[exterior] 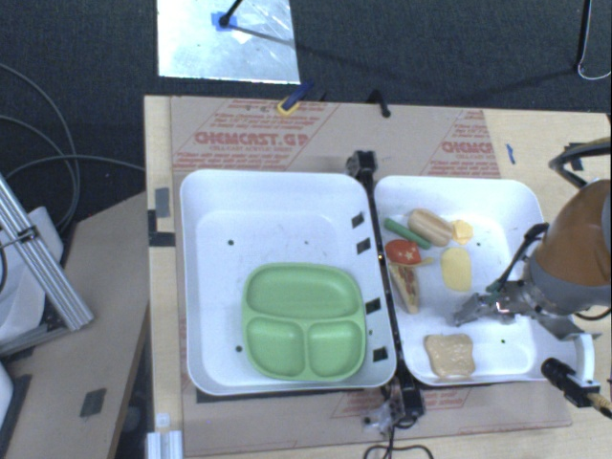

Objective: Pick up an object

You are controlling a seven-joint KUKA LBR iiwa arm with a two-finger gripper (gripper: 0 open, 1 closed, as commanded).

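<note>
The gripper (469, 311) sits low in the right bin (516, 199), coming in from the right side, and its metal fingers look spread apart with nothing between them. The closest thing to it is the slice of toast (449, 355), lying flat just below and a little left of the fingertips, near the bin's front wall, not touching them as far as the view shows. The yellow oval piece (457, 269) is just above the fingertips, slightly left.

Count for the right bin: one toast slice, one yellow oval, one hot dog in a bun (430, 226), one small yellow bit (463, 229) beside the bun, one red tomato-looking piece (403, 252), one green stick (400, 231), and one sandwich wedge (408, 286) along the divider side. All look like smooth plastic toy food, while the toast has a speckled tan surface.

The left bin (277, 199) holds one green plate (306, 321), matte plastic, rounded corners, three compartments. Both bins are shallow, white and glossy, sitting on a cardboard sheet (249, 137).
</note>
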